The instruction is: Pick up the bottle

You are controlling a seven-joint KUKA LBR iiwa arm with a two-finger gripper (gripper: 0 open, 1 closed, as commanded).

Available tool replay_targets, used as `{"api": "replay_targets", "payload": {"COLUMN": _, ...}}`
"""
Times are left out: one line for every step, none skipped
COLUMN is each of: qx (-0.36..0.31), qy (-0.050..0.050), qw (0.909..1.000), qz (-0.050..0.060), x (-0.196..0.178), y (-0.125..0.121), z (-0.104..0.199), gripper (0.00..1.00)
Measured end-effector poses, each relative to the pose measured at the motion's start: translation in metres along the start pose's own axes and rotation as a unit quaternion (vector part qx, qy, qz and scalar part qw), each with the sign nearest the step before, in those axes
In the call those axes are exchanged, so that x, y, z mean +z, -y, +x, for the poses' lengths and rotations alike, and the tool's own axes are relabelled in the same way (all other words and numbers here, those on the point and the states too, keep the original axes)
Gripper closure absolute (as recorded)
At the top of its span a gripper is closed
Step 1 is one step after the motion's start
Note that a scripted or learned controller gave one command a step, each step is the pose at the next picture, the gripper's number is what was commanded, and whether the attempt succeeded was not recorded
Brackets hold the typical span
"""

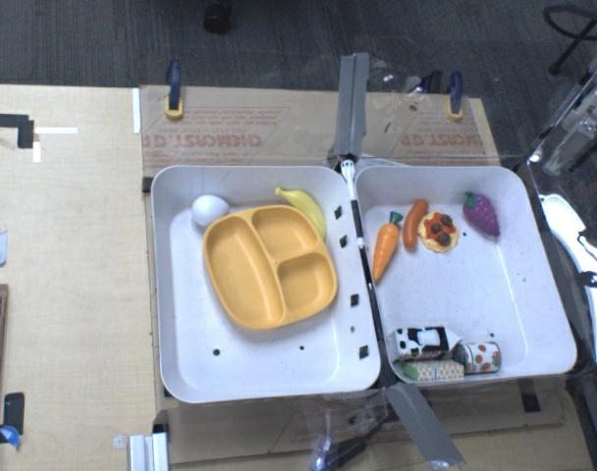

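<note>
A small bottle-like item with a black-and-white cow pattern [421, 340] lies on its side near the front wall of the right bin [534, 292]. It touches a flat speckled box [434, 370] just in front of it. A small can with a red and green label [481, 356] lies at its right end.
At the back of the right bin lie a carrot [384, 246], a sausage [414, 226], a small pizza piece [439, 232] and purple grapes [481, 214]. The left bin [181, 341] holds a yellow divided plate [269, 268], a banana [303, 207] and a white egg [210, 208].
</note>
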State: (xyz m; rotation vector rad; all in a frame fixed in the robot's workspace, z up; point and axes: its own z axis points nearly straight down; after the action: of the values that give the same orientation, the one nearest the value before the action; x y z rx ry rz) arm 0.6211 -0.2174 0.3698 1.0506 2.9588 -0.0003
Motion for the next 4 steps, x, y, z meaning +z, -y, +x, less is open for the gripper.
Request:
{"api": "replay_targets", "payload": {"qx": -0.012, "qy": -0.001, "qw": 0.9999, "qz": 0.0, "x": 0.11, "y": 0.042, "z": 0.044, "gripper": 0.0}}
{"api": "replay_targets", "payload": {"qx": -0.025, "qy": -0.001, "qw": 0.9997, "qz": 0.0, "x": 0.23, "y": 0.041, "z": 0.045, "gripper": 0.0}}
{"api": "replay_targets", "payload": {"qx": 0.005, "qy": -0.001, "qw": 1.0, "qz": 0.0, "x": 0.087, "y": 0.008, "z": 0.024, "gripper": 0.0}}
{"api": "replay_targets", "payload": {"qx": -0.025, "qy": -0.002, "qw": 0.9997, "qz": 0.0, "x": 0.221, "y": 0.063, "z": 0.082, "gripper": 0.0}}
